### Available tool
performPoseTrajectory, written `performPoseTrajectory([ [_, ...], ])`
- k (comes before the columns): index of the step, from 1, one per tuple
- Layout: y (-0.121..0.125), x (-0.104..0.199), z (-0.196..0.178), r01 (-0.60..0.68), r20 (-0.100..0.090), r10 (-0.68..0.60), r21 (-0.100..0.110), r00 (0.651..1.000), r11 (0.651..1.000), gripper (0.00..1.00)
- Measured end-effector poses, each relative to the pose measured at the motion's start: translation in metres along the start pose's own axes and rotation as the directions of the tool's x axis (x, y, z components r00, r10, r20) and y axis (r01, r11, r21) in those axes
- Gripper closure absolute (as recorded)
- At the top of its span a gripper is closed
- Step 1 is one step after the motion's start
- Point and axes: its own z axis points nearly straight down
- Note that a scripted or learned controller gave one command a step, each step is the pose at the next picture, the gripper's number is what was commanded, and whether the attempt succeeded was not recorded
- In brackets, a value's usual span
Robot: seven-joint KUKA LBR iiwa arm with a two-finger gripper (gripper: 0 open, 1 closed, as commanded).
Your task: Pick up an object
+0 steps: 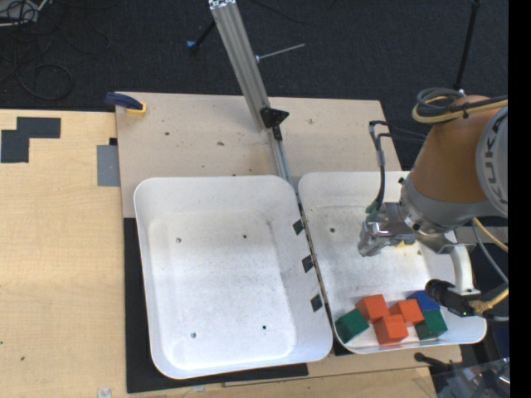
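Several small blocks lie bunched at the front of the right bin [348, 197]: orange blocks [390, 318], a green block [352, 325], a second green block [431, 326] and a blue block [426, 302]. My gripper [377, 237] hangs over the middle of that bin, behind the blocks and apart from them. Nothing shows between its fingers. The orange-banded arm reaches in from the right and covers the bin's right side.
The left bin [166, 214] lies beside the right one, with black clips [308, 263] along the shared rim. A slanted aluminium bar [245, 56] rises from behind the bins. Cables hang near the arm at the right.
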Motion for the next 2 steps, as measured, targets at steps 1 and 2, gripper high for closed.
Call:
performPoseTrajectory([
  [1, -0.009, 0.051, -0.015, 0.002, 0.000, -0.002, -0.001, 1.000, 1.000, 1.00],
  [2, -0.023, 0.102, -0.007, 0.001, 0.001, -0.001, 0.002, 1.000, 1.000, 1.00],
])
